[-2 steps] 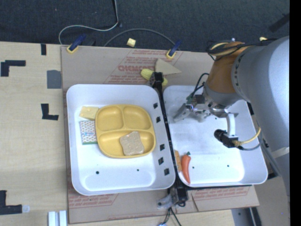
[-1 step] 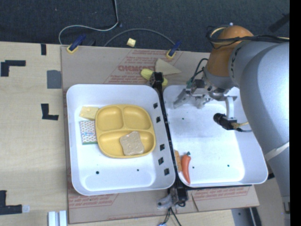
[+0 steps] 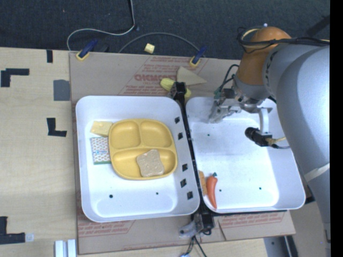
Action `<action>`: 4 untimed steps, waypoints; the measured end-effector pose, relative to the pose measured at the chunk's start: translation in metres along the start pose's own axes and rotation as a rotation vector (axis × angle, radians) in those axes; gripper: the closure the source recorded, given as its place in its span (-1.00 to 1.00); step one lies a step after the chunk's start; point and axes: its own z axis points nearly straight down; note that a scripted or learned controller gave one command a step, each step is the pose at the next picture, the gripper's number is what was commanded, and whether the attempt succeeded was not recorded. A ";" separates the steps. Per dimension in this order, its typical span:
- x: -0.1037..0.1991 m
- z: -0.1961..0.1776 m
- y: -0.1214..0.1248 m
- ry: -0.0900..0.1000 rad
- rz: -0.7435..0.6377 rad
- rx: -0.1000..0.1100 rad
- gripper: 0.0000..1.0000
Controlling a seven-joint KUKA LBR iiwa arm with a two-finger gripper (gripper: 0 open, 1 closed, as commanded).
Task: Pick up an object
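Note:
An orange carrot [image 3: 211, 190] with a green tip lies in the right bin [image 3: 252, 159], against its near left wall. In the left bin [image 3: 134, 199] a yellow divided plate [image 3: 134, 138] carries a slice of toast [image 3: 150, 163]. A pale yellow block [image 3: 100, 128] and a blue-patterned packet [image 3: 99, 149] rest just left of the plate. My gripper [image 3: 218, 113] hangs low over the far left part of the right bin, well away from the carrot, with nothing visible in it.
The arm's grey body [image 3: 305, 106] and orange band [image 3: 257, 58] cover the right bin's far right side. A black fitting [image 3: 256, 136] with a cable hangs over the bin floor. Black clips [image 3: 180, 90] line the wall between the bins. Cables and small yellow bits lie behind.

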 end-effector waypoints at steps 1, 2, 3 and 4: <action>0.061 -0.094 -0.027 0.005 -0.002 0.000 1.00; 0.121 -0.088 -0.017 0.004 -0.001 0.005 1.00; 0.056 -0.134 -0.020 0.001 0.007 0.002 1.00; 0.087 -0.108 -0.091 0.004 0.003 0.012 1.00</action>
